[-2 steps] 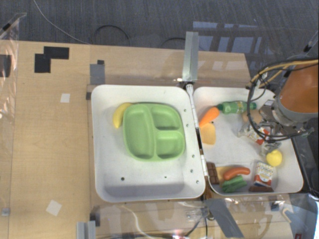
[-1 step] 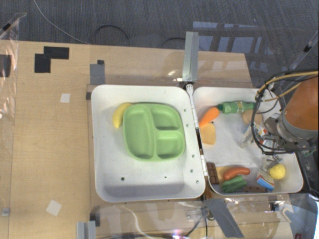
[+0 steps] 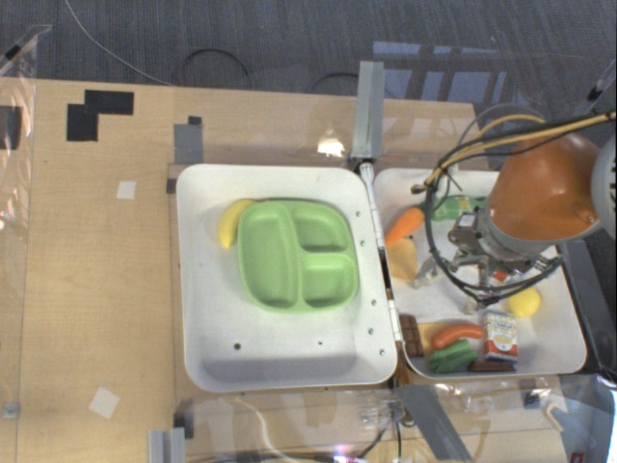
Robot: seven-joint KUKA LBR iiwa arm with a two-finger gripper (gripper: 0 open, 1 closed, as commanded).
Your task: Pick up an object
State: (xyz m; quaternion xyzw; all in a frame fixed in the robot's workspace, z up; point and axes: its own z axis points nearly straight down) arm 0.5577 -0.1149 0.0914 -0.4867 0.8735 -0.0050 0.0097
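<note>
**Gripper low over the right bin, fingers hidden from me**

The gripper sits down inside the right bin, under the arm's orange band, and from my camera I cannot tell its state — the wrist and a loop of black cable cover the tip. I see nothing clearly between the fingers, so I won't call it a hold.

Around it lie the candidates for picking. A carrot lies tilted near the bin's left wall, with a pale yellow-orange piece just below it. Something green shows beside the arm's upper left edge, partly hidden. A lemon rests just to the right of the gripper. Along the bin's near edge I see a brown bar against the left wall, a red-orange sausage shape, a green vegetable touching it from below, and a small carton beside those two.

The left bin holds a green tray with three compartments, set a little toward the bin's far side. A banana lies at the tray's upper left corner, partly tucked under its rim. The two bins stand side by side — their edges meeting at a grey metal rail on the wooden bench
</note>
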